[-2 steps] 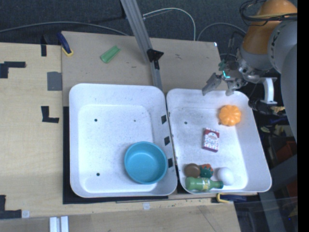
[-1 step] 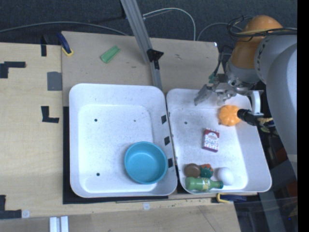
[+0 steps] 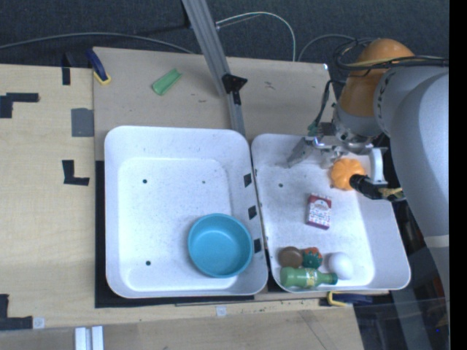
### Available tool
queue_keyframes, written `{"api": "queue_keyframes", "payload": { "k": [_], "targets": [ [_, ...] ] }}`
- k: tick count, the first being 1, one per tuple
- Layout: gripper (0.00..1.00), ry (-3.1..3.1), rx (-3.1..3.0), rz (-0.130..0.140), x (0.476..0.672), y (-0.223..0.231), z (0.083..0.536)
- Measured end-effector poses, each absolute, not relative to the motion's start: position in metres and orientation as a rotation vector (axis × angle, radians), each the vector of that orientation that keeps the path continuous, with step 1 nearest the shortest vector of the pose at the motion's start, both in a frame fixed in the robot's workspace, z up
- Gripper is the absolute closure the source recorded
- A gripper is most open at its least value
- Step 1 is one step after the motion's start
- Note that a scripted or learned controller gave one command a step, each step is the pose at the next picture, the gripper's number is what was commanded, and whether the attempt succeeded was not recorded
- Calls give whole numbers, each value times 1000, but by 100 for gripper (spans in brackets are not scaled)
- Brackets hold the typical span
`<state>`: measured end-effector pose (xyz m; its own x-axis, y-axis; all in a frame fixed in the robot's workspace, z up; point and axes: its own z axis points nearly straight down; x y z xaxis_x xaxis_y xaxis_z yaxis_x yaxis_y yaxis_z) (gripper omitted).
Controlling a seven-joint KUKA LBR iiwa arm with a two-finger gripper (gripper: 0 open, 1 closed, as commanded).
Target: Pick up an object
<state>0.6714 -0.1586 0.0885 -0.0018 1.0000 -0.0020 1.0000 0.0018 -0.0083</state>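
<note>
Eyeing target: orange ball [image 3: 345,172] in the right bin [image 3: 379,257], we judge light, smooth, slippery.
Hold: across its middle.
Gripper [image 3: 315,146]: beside ball; grip state we cannot tell.

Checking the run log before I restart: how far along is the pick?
Done: the arm's gripper has reached the far end of the right white bin. In hand: nothing visibly gripped; a round orange object sits beside the wrist. Left: grasp and lift; the small red carton, green bottle and white ball lie untouched.
</note>
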Motion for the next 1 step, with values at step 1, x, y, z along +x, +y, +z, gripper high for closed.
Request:
{"api": "queue_keyframes", "payload": {
  "k": [1],
  "targets": [
    [100, -2222, -2215, 10, 671, -158, 99]
  ]
}}
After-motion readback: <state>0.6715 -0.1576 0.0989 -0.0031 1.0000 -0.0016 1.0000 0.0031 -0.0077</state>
